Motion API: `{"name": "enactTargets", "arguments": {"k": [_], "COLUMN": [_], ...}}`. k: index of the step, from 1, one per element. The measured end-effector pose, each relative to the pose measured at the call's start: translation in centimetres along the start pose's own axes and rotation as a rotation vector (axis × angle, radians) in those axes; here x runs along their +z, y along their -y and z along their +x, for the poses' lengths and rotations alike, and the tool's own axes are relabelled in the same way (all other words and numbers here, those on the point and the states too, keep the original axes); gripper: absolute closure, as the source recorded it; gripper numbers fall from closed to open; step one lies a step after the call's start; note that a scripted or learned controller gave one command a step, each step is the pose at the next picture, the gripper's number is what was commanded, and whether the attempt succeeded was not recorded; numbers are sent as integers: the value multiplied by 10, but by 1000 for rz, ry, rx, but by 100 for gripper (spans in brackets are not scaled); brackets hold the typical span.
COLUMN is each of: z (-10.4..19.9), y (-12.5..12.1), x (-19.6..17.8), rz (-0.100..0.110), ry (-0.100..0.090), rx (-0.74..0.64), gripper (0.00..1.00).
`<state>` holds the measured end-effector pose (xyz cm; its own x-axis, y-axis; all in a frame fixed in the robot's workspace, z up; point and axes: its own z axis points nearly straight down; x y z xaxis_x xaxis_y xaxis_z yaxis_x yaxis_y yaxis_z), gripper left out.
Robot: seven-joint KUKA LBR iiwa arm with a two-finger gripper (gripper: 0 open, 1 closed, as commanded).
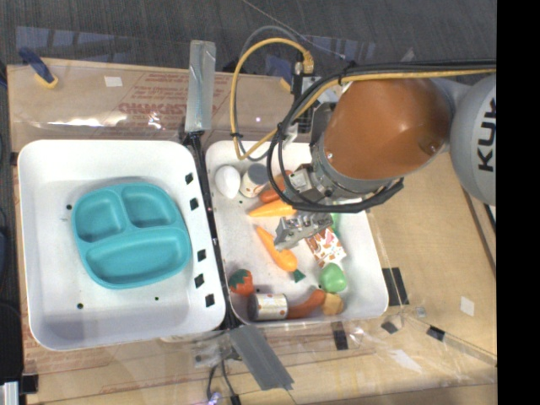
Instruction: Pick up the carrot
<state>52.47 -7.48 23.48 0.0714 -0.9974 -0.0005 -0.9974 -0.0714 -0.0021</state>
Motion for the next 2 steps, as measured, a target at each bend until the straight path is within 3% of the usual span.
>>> {"name": "enactTargets", "arguments": {"k": [1, 2], "z": [24, 117], "y": [11, 10], "x": [-165, -54], "rz": [3, -11], "ry": [-3, 8], "rx": [-137, -502], "gripper": [100, 100]}}
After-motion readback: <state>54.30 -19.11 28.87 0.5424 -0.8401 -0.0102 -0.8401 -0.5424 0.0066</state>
